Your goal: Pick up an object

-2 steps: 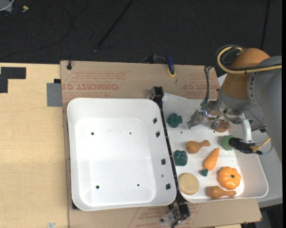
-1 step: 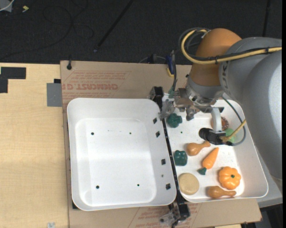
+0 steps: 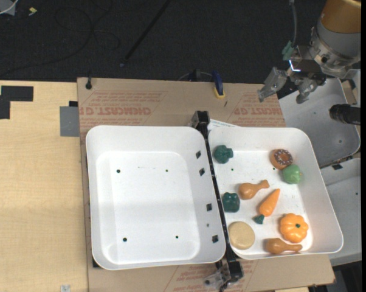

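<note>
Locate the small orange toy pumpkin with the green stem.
The orange toy pumpkin sits in the right white bin, near its front right corner, between the orange toy carrot and a brown toy drumstick by the front rim.

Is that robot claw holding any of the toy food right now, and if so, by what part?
No, nothing is held. The gripper hangs open above the bench, beyond the far edge of the right bin. The toys, like the carrot and pumpkin, lie in that bin.

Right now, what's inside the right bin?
Inside the right bin: two dark green pieces, a donut, a light green piece, two drumsticks, a carrot, a pumpkin, a cream disc. Nothing looks covered.
</note>
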Available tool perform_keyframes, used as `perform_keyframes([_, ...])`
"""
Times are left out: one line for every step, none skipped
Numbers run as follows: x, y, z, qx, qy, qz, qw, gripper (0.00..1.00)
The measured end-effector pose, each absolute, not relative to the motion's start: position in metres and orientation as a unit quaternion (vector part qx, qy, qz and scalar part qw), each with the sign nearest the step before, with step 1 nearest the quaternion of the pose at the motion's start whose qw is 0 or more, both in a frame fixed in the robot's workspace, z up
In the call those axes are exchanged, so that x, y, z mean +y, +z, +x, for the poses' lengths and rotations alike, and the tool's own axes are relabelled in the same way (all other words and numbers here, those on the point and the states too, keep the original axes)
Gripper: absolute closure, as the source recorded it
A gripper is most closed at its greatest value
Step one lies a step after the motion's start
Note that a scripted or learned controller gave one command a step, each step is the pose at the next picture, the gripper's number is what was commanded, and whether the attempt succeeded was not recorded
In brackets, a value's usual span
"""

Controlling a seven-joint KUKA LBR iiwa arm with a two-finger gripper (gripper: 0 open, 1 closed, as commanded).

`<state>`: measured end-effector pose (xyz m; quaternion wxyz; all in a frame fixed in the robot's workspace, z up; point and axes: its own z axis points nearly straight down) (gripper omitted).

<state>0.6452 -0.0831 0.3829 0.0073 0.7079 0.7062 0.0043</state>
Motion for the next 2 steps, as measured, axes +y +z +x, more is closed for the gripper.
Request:
perform_keyframes([-0.080,0.381,0.644,0.709,-0.0019,0.706,0.000,1.00])
perform_keyframes([-0.097,0.526,0.644,0.708,0.0038,0.706,0.006,1.00])
